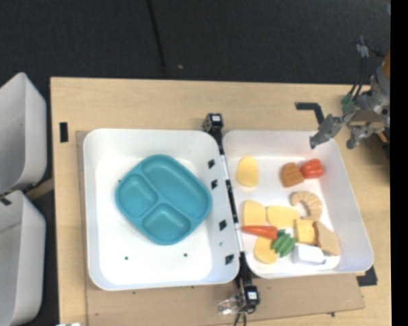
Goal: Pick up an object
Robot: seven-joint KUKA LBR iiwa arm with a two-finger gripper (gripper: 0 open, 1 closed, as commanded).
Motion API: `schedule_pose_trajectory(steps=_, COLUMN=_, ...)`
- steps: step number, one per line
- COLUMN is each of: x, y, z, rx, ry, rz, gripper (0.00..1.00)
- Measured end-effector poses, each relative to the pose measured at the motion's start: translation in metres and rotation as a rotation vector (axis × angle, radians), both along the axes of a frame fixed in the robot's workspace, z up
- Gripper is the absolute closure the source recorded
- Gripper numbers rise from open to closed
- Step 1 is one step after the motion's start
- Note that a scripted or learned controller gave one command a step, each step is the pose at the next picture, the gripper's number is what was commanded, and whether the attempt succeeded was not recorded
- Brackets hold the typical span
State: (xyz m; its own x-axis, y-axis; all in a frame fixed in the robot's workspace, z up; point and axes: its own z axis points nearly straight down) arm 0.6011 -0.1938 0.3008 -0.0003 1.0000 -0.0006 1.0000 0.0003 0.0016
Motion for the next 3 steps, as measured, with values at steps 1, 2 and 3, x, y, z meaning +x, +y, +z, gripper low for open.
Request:
schedule_pose_trajectory(steps=1, x=-0.024, y=-0.016, z=-0.149, rx=0.002, ry=0.011, rz=-0.002, gripper=0.00)
schedule_pose_trajectory(steps=2, x=-0.058, y=0.012, z=-0.200, rx=0.000, ry=-0.001, rz=-0.001, gripper=0.00)
schedule_pose_trajectory(steps=3, x=-0.113, y=0.085, z=-0.102, rx=0.003, ry=-0.001, rz=0.006, gripper=0.00)
